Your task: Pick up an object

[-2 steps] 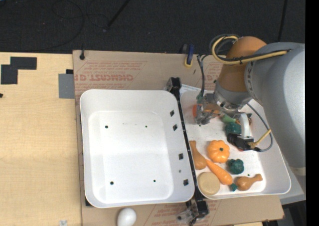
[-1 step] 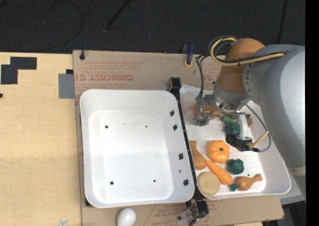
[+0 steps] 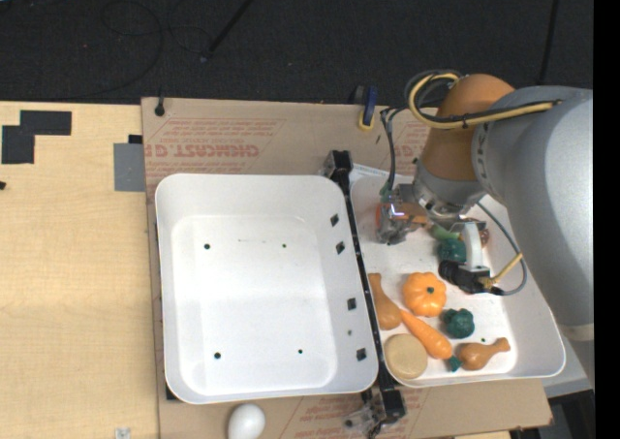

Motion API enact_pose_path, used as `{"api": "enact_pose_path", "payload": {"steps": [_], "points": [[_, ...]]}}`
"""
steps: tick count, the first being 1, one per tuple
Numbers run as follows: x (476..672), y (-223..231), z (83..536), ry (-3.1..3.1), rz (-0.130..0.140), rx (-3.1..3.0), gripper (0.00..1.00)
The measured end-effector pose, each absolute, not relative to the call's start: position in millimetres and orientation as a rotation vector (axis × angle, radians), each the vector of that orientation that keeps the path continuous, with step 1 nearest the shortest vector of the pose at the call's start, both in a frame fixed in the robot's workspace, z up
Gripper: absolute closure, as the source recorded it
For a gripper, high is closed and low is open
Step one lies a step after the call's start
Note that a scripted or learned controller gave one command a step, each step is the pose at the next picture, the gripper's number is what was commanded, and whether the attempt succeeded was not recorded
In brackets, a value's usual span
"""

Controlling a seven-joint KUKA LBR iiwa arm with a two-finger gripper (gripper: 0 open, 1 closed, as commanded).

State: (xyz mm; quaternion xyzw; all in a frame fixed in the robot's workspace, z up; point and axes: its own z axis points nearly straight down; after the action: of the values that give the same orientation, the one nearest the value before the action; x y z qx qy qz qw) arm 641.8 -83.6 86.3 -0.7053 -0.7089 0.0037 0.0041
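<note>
So my gripper (image 3: 395,224) sits low near the right bin's (image 3: 547,355) far-left wall; can't tell its state. Pumpkin (image 3: 424,293) and carrot (image 3: 426,332) lie nearer me.

The right bin (image 3: 542,355) holds a cluster of small toy foods toward its front half. An orange pumpkin (image 3: 424,293) sits near the middle, with a long orange carrot (image 3: 426,332) slanting just in front of it. A round tan disc (image 3: 406,356) lies by the front left corner. A dark green piece (image 3: 458,322) rests beside a tan gourd (image 3: 481,354) near the front edge.
</note>
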Motion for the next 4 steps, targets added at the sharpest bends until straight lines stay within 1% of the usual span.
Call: {"api": "enact_pose_path", "payload": {"steps": [3, 4], "points": [[641.8, -125, 86, -2.215, 0.009, -2.215, 1.00], [642.9, -125, 87, -2.220, 0.006, -2.217, 0.00]]}}
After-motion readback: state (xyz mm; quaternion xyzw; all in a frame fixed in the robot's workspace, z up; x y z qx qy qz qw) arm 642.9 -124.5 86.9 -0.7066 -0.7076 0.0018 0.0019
